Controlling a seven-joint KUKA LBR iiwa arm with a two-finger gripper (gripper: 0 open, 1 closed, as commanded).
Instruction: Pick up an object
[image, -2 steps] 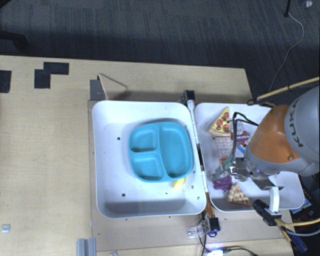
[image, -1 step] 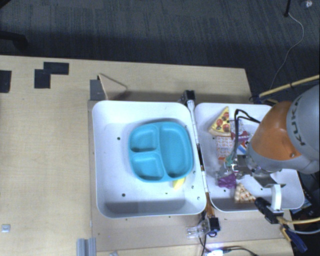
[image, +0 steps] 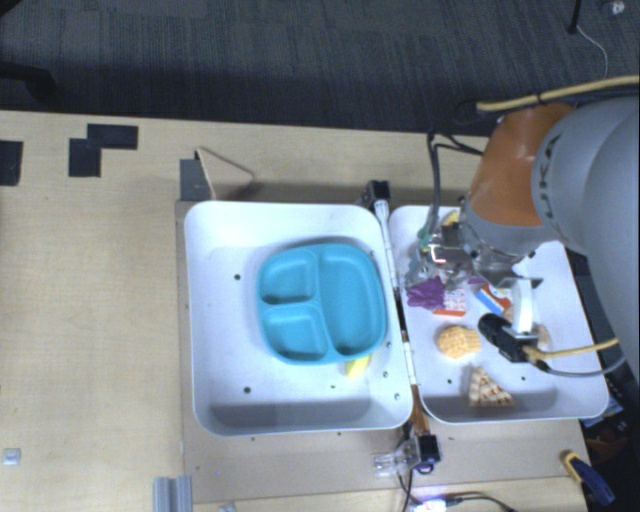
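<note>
You can't read any words, numbers or signs here, not on the bins, the toys, the arm or the tabletop.

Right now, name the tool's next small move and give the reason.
Probably a short drop straight down: the tool hovers just above the purple toy in the right bin, and nothing shows between its tips.
</note>
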